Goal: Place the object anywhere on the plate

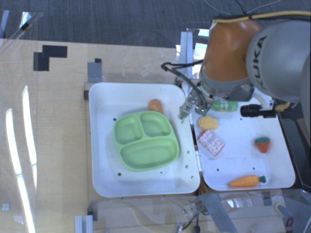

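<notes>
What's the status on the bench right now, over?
Tool above the seam between bins, nothing seen between its fingers. Green plate in left bin, bare. Small orange piece beside the plate's far rim.

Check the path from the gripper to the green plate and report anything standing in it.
Nothing visible stands between them. The gripper hangs over the left bin's right edge, and bare white floor separates it from the green plate. The small orange-brown piece sits beyond the plate's far rim, off that line.

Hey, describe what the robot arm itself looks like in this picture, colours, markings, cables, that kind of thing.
The arm is rounded grey with black KUKA lettering and an orange band above the wrist. Black cables loop off the wrist, and the gripper is small, metallic and silvery.
</notes>
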`<state>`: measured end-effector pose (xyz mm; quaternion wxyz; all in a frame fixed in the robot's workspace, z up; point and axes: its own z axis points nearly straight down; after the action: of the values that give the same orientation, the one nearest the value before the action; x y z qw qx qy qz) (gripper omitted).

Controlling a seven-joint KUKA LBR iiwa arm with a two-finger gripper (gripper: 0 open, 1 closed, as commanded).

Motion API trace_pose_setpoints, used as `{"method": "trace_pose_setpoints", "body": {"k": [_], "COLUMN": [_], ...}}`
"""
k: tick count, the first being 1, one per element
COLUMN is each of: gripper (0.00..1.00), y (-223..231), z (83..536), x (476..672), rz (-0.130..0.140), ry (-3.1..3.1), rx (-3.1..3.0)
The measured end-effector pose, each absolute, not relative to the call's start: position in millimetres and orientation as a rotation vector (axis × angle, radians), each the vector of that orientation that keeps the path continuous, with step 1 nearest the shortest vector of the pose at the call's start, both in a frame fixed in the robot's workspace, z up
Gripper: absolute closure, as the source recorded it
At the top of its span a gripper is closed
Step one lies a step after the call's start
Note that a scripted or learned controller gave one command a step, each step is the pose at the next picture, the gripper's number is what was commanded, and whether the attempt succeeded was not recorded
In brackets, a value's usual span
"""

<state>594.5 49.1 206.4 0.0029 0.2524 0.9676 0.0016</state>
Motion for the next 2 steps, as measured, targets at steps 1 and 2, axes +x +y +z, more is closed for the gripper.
{"method": "trace_pose_setpoints", "body": {"k": [1, 2], "gripper": [1.0, 1.0], "y": [88.9, 39.0], "z": [429.8, 437.9], "x": [603.6, 638.3], "rz": [0.013, 0.007], "ry": [2.982, 3.072], "rx": [0.935, 0.572]}}
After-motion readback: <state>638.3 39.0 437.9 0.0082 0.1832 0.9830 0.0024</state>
